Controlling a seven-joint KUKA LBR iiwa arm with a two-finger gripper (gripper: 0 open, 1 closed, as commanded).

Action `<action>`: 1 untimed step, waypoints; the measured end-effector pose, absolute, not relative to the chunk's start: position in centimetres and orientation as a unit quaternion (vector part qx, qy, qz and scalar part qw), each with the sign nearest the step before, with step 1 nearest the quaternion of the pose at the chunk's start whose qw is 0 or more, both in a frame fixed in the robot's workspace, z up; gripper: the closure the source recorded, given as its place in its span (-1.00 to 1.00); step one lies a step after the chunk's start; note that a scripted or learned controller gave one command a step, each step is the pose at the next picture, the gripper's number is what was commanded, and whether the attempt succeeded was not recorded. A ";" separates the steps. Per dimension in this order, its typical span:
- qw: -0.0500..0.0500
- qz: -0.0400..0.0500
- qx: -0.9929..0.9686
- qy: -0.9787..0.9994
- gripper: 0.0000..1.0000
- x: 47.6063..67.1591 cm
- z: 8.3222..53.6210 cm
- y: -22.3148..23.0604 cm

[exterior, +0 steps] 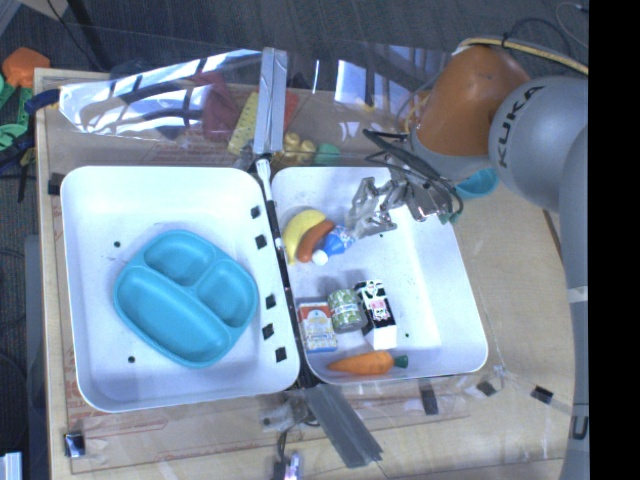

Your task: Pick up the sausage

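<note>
The sausage point(318, 238), a short reddish-brown piece, lies in the right bin point(440, 298) near its left wall. It rests against a yellow banana point(302, 225) on its left and touches a small blue and white bottle point(336, 245) on its right. My gripper point(369, 213) hangs over the upper middle of the right bin, just right of and slightly above the bottle. It is a short way from the sausage, and I see nothing held in it.
The front of the right bin holds a red carton point(318, 328), a green jar point(346, 310), a black and white carton point(377, 306) and a carrot point(364, 364). A blue divided plate point(187, 293) lies in the left bin point(90, 218). Foil-covered clutter sits behind the bins.
</note>
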State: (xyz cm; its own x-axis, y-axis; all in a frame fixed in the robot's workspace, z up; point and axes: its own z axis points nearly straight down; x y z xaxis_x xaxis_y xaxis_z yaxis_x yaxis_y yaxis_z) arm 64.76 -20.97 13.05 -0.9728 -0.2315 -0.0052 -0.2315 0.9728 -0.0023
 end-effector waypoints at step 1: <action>0.005 -0.003 -0.287 0.958 1.00 65.9 9.7 -20.8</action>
State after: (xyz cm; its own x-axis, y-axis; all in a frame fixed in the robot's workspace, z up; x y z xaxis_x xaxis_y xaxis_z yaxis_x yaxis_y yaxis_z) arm 65.88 -20.76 9.67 -0.8347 -0.5506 -0.0086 -0.5505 0.8348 -0.0080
